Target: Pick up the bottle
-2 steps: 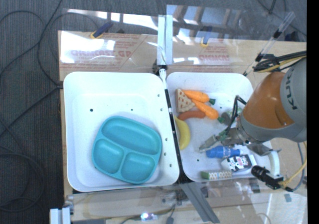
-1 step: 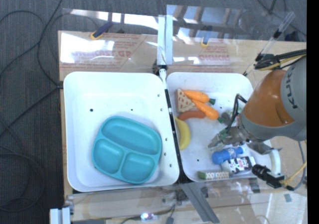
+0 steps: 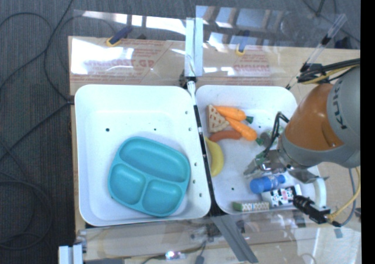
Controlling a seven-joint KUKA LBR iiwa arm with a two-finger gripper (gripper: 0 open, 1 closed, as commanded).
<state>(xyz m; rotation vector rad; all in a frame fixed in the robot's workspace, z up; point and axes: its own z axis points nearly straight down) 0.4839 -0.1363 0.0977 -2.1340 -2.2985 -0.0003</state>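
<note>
Your bottle (image 3: pixel 266 183) lies on its side in the right bin (image 3: pixel 231 195), toward the bin's 5 o'clock corner. Its long axis runs from about 8 o'clock to 2 o'clock: the blue body sits at the 8 o'clock end and the white end points toward 2 o'clock, partly tucked under the arm.

The gripper (image 3: pixel 263 163) hangs just above the bottle, at its 12 o'clock side, very close to it; you cannot tell whether it is released or clenched, and nothing shows between its tips.

At the bottle's 5 o'clock a small patterned card (image 3: pixel 283 196) lies just beside it, and the bin's near wall follows right after. A banana (image 3: pixel 215 157) lies well apart at 10 o'clock, carrots (image 3: pixel 239 122) farther at 11 o'clock. Bare white floor shows between the bottle and the banana.

The left bin (image 3: pixel 94 116) holds a blue divided tray (image 3: pixel 149 176).
</note>
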